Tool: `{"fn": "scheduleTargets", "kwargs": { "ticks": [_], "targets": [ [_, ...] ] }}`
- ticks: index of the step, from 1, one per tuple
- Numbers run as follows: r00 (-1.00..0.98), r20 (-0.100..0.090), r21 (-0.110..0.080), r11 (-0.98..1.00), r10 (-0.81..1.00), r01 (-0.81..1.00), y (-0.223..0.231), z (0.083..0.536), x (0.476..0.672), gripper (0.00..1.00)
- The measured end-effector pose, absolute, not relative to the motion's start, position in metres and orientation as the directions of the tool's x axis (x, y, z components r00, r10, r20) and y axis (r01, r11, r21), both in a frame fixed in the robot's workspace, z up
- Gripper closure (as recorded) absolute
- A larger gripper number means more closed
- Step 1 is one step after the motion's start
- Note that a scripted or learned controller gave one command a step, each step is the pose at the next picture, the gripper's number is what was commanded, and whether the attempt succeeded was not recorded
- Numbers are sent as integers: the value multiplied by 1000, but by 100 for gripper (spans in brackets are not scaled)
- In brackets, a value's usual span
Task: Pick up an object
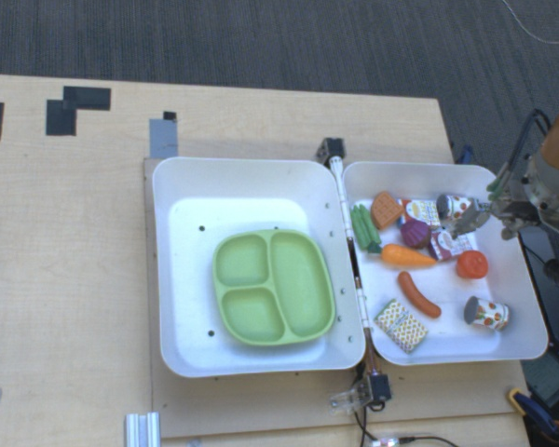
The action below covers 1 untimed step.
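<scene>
**Tech:** Where's the gripper sitting?

**Me:** My gripper (468,220) hangs over the right bin (531,291), reaching in from the right edge. The arm (552,180) comes in nearly level, wrist tipped down toward the toys. I can't tell whether the fingers are spread or pressed together; they blur into the clutter.

**Tech:** What's nearest them?

**Me:** A tomato (472,265) just below the fingers, a purple toy (415,232) just to their left, and a packet (444,244) between those two. The carrot (409,257) lies down-left of the fingers, long axis running left to right, tip pointing right. The sausage (418,295) lies farther below, slanted from upper left to lower right.

**Tech:** And the other side?

**Me:** The left bin (172,277), well left of the fingers, holds a green divided plate (274,287).
</scene>
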<state>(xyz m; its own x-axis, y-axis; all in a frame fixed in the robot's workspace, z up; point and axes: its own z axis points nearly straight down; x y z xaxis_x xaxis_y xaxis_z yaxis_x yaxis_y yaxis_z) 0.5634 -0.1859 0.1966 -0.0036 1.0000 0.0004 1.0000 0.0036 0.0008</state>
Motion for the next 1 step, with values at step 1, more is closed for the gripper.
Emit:
{"fn": "scheduleTargets", "kwargs": {
  "ticks": [1],
  "targets": [
    [-2,0,5,2,1000,1000,-162,86,488,0]
  ]
}}
